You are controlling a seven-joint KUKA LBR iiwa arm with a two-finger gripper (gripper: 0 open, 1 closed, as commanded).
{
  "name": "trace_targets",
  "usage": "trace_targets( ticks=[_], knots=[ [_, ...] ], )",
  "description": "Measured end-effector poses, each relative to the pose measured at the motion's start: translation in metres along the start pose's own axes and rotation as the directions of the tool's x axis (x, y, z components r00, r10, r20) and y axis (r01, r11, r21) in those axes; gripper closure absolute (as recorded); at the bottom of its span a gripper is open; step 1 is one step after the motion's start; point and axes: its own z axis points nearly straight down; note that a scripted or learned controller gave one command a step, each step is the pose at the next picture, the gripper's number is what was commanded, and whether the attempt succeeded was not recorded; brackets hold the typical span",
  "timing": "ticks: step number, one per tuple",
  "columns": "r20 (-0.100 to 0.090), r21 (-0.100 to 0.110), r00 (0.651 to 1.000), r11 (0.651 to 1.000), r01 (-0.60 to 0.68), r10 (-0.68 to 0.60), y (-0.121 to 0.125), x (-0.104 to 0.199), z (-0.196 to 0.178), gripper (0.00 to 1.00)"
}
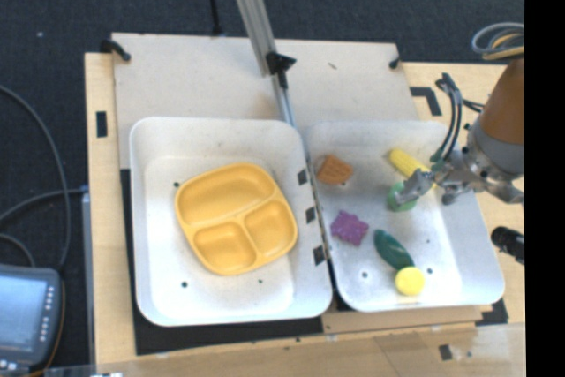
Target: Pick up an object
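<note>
The right bin [459, 278] holds several small objects: a brown block [334, 170], a yellow piece [403, 161], a purple piece [350, 228], a dark green oblong [392, 249] and a yellow ball [409, 281]. A small light green object [401, 201] lies in the middle of this bin. My gripper [413, 187] reaches in from the right and sits low, right at the light green object, just below the yellow piece. Whether it touches or holds that object is hidden by its own body.
In the left bin [150, 146] lies a yellow three-compartment tray [235, 216]. A slanted metal pole [252, 4] stands behind the bins. Cables [452, 115] hang by the arm's wrist at the right bin's far edge.
</note>
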Motion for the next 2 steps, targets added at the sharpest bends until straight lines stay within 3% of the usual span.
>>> trace_targets(
  ticks=[1, 2],
  knots=[
    [0.000, 0.000, 1.000, 1.000, -0.002, 0.002, 0.000, 0.000, 0.000, 0.00],
    [0.001, 0.005, 1.000, 1.000, -0.004, 0.004, -0.007, -0.004, 0.045, 0.00]
  ],
)
